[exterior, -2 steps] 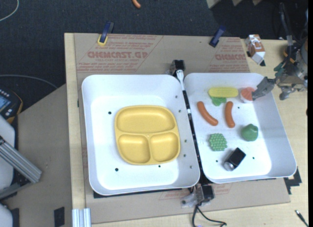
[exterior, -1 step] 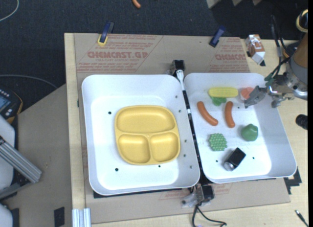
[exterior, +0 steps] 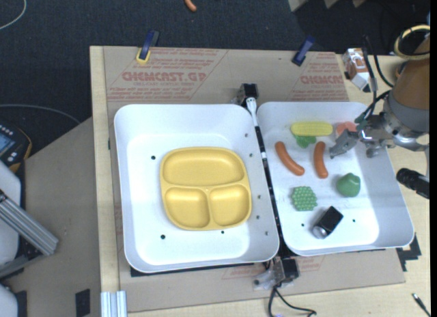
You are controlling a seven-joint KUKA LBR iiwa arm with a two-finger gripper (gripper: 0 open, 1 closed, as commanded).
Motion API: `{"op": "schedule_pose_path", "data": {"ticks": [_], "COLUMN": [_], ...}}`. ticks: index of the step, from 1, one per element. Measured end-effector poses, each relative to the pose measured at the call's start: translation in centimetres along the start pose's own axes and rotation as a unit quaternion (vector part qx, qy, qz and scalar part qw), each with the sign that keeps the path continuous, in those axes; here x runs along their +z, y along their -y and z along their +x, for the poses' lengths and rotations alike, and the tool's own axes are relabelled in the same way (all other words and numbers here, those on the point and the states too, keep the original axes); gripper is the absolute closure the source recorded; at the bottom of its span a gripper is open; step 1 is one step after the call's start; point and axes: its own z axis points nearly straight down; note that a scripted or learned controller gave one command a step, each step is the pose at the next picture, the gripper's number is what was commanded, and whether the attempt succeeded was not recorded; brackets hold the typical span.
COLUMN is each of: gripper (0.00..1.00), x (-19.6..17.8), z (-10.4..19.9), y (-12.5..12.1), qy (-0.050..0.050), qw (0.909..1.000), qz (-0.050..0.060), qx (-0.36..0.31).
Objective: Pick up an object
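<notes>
Two bins sit side by side on the bench: the left bin (exterior: 130, 172) holds a yellow tray (exterior: 205, 187) with three compartments, and the right bin (exterior: 389, 220) holds the loose items. You see the arm (exterior: 416, 97) only in part; it is cut off at the right edge, and its body hides the far right corner of the right bin. The gripper (exterior: 349, 141) hangs over the upper right part of that bin, and its dark fingers appear spread, with nothing visible between them; the view is too coarse to tell the width exactly. A small pink item (exterior: 345, 128) lies just beside the fingertips, partly covered by them, so you cannot tell what it is or whether it is touched.

Locate the other items relative to the gripper as follows. The corn (exterior: 311, 129) lies to its left, near the bin's far wall. Two sausages lie below and left: sausage A (exterior: 320, 159) close by, sausage B (exterior: 289, 158) further left. The green pepper (exterior: 349, 184) lies directly below. The broccoli (exterior: 304, 198) and the black block (exterior: 328, 221) lie well apart from it, toward the near wall.
</notes>
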Motion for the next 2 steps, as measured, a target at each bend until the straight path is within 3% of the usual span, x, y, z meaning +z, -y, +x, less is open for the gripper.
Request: {"op": "schedule_pose_path", "data": {"ticks": [1, 2], "gripper": [0.00, 0.00], "x": [5.74, 5.91], "z": [-0.13, -0.22], "y": [0.16, -0.20], "qy": [-0.001, 0.001], "qw": [1.0000, 1.0000], "qz": [-0.004, -0.006], "qx": [0.001, 0.001]}}
